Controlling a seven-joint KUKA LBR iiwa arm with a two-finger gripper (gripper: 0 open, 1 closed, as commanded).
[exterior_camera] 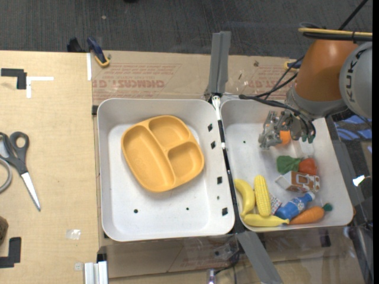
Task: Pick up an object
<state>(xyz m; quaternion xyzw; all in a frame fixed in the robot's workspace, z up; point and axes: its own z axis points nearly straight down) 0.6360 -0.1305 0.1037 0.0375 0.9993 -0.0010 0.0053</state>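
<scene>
2 shallow white bins (106, 158), glossy 3-compartment yellow plate (163, 152), ridged plastic corn (262, 195), metal jaws (278, 136), state unclear

Divided plate (163, 152) sits in the left bin (106, 176). In the right bin (243, 129), toy foods cluster toward the near right corner, corn (262, 195) between bananas (246, 203) and carrot (308, 215). Scissors (21, 164) lie on the tabletop (47, 117), far left.

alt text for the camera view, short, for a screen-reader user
A grey and orange robot arm reaches in from the right, its gripper over the right white bin, which holds toy food: a banana, corn, a carrot and more. The left white bin holds a yellow divided plate; scissors lie on the bench.
</scene>
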